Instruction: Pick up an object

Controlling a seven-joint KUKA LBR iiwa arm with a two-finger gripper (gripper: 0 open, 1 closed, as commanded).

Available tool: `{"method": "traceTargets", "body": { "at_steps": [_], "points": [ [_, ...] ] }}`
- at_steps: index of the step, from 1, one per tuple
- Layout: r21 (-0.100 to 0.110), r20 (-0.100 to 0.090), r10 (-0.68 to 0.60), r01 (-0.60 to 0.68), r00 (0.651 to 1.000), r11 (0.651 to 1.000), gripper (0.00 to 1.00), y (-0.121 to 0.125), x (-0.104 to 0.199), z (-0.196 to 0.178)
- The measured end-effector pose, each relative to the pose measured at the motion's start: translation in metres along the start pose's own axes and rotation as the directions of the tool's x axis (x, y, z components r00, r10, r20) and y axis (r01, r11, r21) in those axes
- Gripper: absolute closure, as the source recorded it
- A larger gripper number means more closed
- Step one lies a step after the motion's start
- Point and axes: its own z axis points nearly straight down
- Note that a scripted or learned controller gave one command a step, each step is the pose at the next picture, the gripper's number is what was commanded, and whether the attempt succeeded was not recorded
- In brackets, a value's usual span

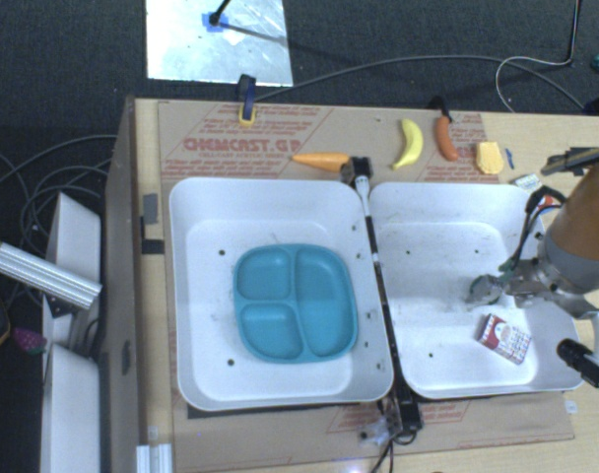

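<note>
lying flat on the floor of the right bin (447, 220), toward its near right corner, a small red and white carton (503, 339) sits tilted at a slant to the bin's walls. nothing touches it. just beside it, up and to its left, the gripper (484, 289) hovers low over the bin floor, its metal tip pointing toward the middle of the bench; how the tip stands, spread or closed, i cannot tell from this slant, and nothing shows between its parts. the carton and the gripper are near each other but apart.

behind the gripper the arm (585, 239) comes in from the right side, its wrist bent down into the bin, with the orange band showing above the grey wrist housing and dark cables looping along its upper side.

a black clamp strip runs between the two bins. the left bin (206, 225) holds a blue divided plate (296, 301) with four compartments, lying about in the middle of its floor.

on the cardboard sheet beyond the bins lie toy foods in a loose row: a carrot (319, 162) near the bins' shared corner, then a banana (410, 144), a hot dog sausage (445, 138), and a yellow cheese wedge (490, 157), each apart from the next.
</note>
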Motion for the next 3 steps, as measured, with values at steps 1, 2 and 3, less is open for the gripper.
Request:
{"method": "traceTargets", "body": {
  "at_steps": [1,2,3],
  "points": [
    [0.0,0.001,-0.002,0.002,1.0,1.0,0.0,0.054,-0.017,-0.014],
    [0.003,0.0,-0.002,0.002,1.0,1.0,0.0,0.024,0.018,0.027],
    [-0.002,0.001,-0.003,0.003,1.0,1.0,1.0,0.025,0.018,0.016]
  ]
}}
